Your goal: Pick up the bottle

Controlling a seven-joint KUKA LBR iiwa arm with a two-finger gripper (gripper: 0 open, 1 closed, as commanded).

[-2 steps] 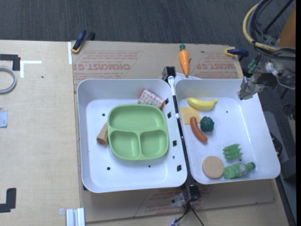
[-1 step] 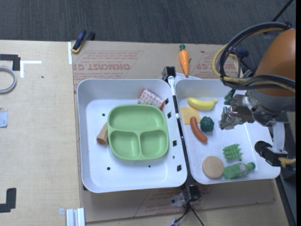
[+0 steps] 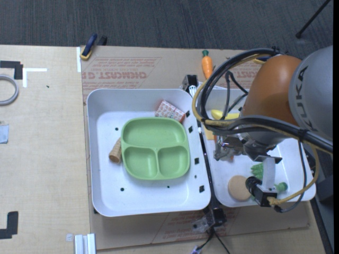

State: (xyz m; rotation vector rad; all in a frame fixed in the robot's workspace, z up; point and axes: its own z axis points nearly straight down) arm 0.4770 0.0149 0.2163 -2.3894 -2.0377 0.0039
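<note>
The arm (image 3: 286, 99) hangs over the right bin (image 3: 296, 157), its pincer's state untellable, so it should centre on the bottle before closing.

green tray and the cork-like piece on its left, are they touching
Touching, as far as the camera view shows: the brown cork-like piece leans against the left rim of the green tray in the left bin, with no white gap between them.
</note>
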